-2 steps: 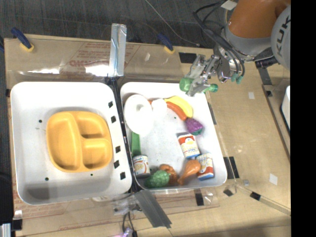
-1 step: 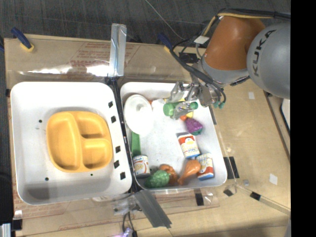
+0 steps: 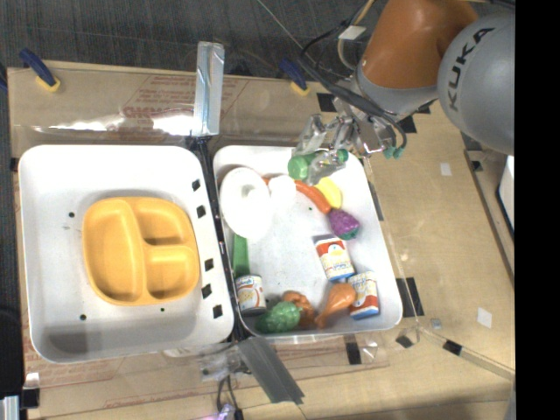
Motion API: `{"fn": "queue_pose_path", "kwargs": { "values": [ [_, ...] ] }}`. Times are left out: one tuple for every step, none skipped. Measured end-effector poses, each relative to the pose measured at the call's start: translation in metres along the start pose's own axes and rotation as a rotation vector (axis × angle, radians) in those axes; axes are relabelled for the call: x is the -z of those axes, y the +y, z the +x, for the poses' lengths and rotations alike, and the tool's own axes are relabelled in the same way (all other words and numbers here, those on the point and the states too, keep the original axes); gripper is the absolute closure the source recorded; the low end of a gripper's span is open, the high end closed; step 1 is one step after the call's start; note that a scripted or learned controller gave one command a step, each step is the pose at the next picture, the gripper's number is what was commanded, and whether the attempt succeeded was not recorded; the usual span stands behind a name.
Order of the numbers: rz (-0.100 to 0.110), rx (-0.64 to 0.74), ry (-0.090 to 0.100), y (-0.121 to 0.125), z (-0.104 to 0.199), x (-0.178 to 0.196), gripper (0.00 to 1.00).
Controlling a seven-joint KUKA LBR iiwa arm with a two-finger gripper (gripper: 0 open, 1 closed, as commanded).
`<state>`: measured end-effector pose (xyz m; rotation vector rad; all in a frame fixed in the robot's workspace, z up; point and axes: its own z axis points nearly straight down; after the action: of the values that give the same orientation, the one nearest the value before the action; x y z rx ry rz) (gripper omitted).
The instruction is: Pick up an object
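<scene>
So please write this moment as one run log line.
phase: reaching | grey arm's gripper: over right white bin, far edge | nearest: small green round toy | grasp: unconfirmed

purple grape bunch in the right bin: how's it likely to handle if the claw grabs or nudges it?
The purple grape bunch looks like moulded plastic toy food, so probably stiff and light. Its lumpy, rounded surface may slip between fingers. Nudged, it would likely wobble or roll a little on the smooth floor of the right bin, towards the yellow piece beside it.
</scene>
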<state>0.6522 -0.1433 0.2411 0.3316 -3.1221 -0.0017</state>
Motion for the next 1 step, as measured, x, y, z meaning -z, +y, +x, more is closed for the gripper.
{"fn": "queue_pose_path", "kwargs": {
  "values": [
    [-0.001, 0.001, 0.003, 0.0, -0.0012, 0.0066, 1.0]
  ]
}}
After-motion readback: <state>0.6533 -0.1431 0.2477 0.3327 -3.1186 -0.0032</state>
